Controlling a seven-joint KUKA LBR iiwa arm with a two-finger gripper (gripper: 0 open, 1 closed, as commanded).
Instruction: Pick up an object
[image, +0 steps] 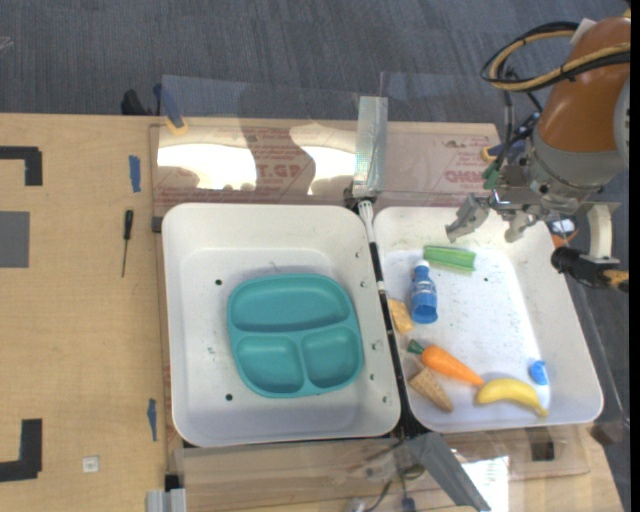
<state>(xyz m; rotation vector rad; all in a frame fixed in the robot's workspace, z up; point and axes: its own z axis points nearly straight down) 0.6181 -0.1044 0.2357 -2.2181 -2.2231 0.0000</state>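
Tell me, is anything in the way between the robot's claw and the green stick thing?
Nothing visible blocks it. The gripper hangs open above the right bin's far edge, and the green stick lies just below it with bare bin floor between them. The blue bottle sits nearer.

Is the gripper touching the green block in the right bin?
Apart. The camera view shows the gripper, open, above the green block, with white bin floor between them.
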